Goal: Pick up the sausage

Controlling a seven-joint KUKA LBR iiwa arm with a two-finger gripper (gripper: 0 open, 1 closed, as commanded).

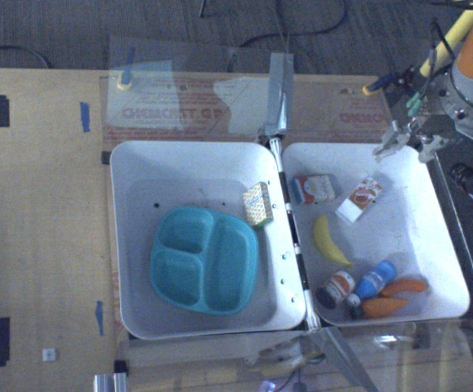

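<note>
Sausage (403,286) lay at the right bin's (444,219) near-right corner, beside a carrot (385,305) and bottle (372,282). Tool (408,140) hung over that bin's far-right corner; fingers spread, nothing between.

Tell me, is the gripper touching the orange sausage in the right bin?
Apart. The camera view shows the gripper over the right white bin's far right corner, while the orange sausage lies near the front wall, with bare bin floor between them.

Fixed overhead camera, angled down on bench (40,219); both white bins (130,170) framed whole, arm side at right.
</note>
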